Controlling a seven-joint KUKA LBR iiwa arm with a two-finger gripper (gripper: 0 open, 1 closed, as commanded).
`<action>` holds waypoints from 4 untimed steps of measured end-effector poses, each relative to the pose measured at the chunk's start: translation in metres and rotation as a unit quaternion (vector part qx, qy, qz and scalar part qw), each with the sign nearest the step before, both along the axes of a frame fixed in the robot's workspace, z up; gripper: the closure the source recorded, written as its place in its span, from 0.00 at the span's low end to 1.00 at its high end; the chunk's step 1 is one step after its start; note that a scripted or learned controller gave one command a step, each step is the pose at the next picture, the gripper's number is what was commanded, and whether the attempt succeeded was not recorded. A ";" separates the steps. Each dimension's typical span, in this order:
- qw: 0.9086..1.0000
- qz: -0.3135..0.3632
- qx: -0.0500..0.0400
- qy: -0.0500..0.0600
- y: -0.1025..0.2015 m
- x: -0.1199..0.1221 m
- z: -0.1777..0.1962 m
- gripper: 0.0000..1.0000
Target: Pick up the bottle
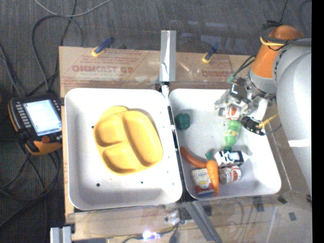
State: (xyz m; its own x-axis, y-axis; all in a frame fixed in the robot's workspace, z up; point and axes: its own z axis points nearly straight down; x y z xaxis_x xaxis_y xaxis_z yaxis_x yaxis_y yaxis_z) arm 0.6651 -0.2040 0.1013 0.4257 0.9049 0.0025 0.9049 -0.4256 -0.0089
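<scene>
We cannot tell how the gripper (236,107) stands, since wrist hardware covers its tips near the right bin's (271,184) far edge. It also hides the top of the green bottle (232,133). The arm (298,80) runs off the right edge.

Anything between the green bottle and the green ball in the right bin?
Nothing: in the camera view, bare white bin floor runs from the ball to the bottle.

Bench (68,72) bearing two white bins (81,186)
</scene>
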 end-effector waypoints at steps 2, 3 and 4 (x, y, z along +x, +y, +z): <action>0.997 -0.081 0.001 -0.013 0.001 -0.050 -0.008 0.00; 0.997 -0.077 0.008 -0.004 0.007 -0.052 -0.001 1.00; 0.987 -0.163 -0.004 0.000 0.048 -0.063 0.088 1.00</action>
